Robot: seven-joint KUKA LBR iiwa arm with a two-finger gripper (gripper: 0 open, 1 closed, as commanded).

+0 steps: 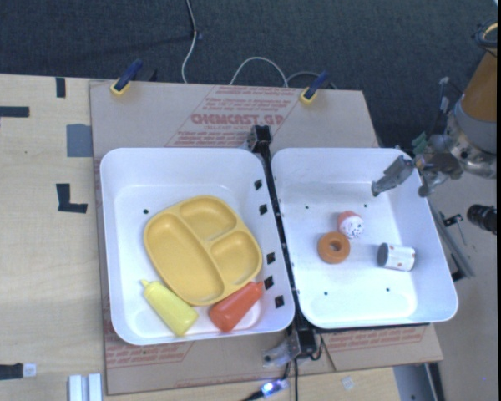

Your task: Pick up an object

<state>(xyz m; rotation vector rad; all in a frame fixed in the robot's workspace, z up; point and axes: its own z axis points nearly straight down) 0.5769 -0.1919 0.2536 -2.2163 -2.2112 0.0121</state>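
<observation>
Camera view: you've got the grey arm with the orange band (484, 98) coming in at the upper right of the frame. Its two-finger gripper (409, 178) sits over the upper right corner of the right-hand shallow white bin (417, 307); jaws spread apart, nothing between them.

Right bin, centre: small white-and-red rounded toy (350, 224), orange ring-shaped doughnut toy (334, 248) just below-left of it, nearly touching. Short white cylinder with a dark end (396, 256) lies on its side to the right of the ring. All three are well apart from the gripper.

Left-hand shallow white bin (121, 190): yellow three-compartment plastic plate (202, 247) mid-bin. Yellow squeeze bottle (169, 306) at the lower left edge of the plate, red squeeze bottle (235, 306) at its lower right, both lying down.
</observation>
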